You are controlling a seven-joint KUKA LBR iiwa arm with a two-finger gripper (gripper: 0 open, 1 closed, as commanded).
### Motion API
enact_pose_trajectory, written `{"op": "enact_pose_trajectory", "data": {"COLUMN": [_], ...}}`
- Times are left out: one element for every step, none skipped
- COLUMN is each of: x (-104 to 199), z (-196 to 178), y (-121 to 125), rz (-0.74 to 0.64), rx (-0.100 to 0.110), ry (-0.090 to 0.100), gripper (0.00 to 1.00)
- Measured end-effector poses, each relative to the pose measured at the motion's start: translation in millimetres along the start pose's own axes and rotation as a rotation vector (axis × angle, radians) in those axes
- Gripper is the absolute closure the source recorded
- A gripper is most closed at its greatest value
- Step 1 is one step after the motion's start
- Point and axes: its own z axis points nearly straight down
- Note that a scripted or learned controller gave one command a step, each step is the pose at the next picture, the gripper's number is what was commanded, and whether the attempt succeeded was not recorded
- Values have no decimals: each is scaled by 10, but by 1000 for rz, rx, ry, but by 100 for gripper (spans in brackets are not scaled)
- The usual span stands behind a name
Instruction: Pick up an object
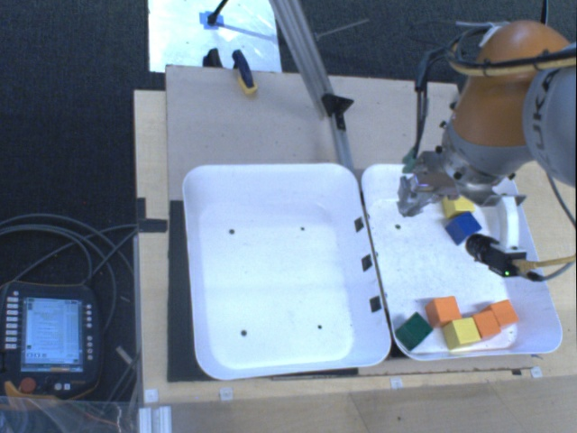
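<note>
Dark carpet surrounds a pale wooden bench, matte and flat, that carries two shallow white bins with rounded corners and a faintly speckled plastic sheen. At nine o'clock from the bins, off the bench, a teach pendant lies among looping grey cables. Moving right, the left bin shows a few dark dots on its floor. A slim metal pole slants down from twelve o'clock toward the seam between the bins.

The right bin holds the blocks, all hard-edged cubes of painted wood or plastic by the look of them: a green block at six o'clock, an orange block, a yellow block and two smaller orange blocks clustered beside it. At two o'clock sit a blue block and another yellow cube.

The gripper hangs low over the bin's upper part, just beside that pair; whether its jaws stand wide or narrow I cannot tell. Nothing appears lifted, so by my reading the pick is not yet done: closing on a block and raising it remain.
</note>
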Motion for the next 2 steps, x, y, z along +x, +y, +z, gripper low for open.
{"op": "enact_pose_trajectory", "data": {"x": [500, 1053], "z": [120, 111], "y": [156, 285], "rz": [0, -1], "rx": [1, 0], "ry": [0, 1], "gripper": [100, 100]}}
